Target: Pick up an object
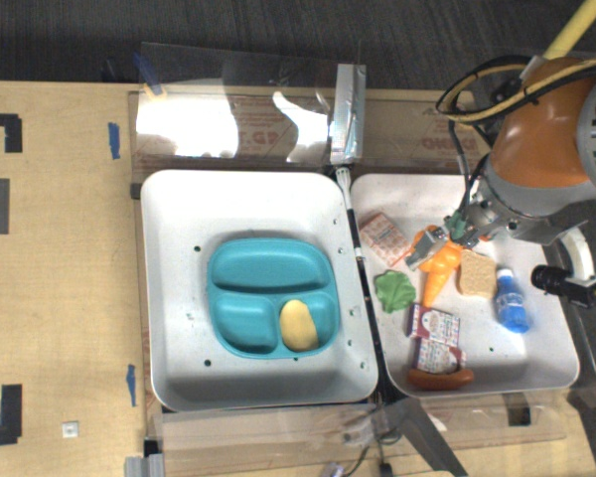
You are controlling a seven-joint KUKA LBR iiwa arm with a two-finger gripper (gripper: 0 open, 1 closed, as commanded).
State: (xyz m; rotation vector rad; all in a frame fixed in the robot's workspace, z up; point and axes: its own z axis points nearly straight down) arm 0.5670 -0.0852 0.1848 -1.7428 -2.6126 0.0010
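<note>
Just beneath the grey two-finger claw (447,241), in the right white bin (561,371): an orange plastic toy carrot (438,275).
Probably light, stiff, slick; best pinched across the thick upper end. Claw opening: cannot tell; nothing seen held.

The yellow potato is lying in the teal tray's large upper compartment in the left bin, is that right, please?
Not quite: the camera view shows the yellow potato in the lower right compartment of the teal tray, not the large upper one. The tray does sit in the left bin.
</note>
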